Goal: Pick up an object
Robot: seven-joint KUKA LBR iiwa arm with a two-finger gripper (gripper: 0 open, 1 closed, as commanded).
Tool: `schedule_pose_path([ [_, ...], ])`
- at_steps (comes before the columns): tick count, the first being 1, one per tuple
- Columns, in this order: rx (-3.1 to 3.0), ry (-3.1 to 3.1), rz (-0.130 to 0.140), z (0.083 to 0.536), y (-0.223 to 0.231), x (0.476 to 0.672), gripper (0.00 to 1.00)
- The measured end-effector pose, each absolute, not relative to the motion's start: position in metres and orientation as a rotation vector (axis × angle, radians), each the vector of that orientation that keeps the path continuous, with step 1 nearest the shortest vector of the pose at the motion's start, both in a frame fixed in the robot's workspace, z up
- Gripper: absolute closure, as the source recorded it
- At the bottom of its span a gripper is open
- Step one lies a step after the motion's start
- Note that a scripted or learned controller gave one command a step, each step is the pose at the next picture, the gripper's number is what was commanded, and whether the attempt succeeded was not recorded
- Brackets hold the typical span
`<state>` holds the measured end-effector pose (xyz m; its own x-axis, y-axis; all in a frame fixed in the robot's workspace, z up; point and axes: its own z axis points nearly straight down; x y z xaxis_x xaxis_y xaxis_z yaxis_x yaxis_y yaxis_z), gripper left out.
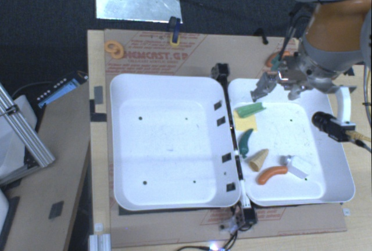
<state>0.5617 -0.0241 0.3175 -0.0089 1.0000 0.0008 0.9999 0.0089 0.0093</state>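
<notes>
**My hand over the right bin, nothing held**

At left, the left bin (165, 139) lies bare on the worktop (151, 52). The right bin (331, 186) holds a green block (250, 109) on a yellow card (245, 122), a dark green pod (245, 140), a tan cone (258, 158), an orange sausage shape (271, 174) and a small grey piece (294, 167).

My hand (280, 88) hovers above that bin's far edge, fingers spread, pinching nothing. The green block is nearest, just below and left, its long axis running roughly left-right. My wrist hides the far right corner, and the grey piece is hard to identify.
</notes>
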Motion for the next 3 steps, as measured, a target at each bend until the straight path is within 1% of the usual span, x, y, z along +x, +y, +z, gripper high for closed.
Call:
schedule_pose_path([
  [1,2.209,2.229,0.007,0.325,-0.026,0.561,1.00],
  [2,2.208,2.225,0.015,0.425,-0.002,0.517,1.00],
  [3,2.206,2.233,0.011,0.459,0.073,0.486,1.00],
])
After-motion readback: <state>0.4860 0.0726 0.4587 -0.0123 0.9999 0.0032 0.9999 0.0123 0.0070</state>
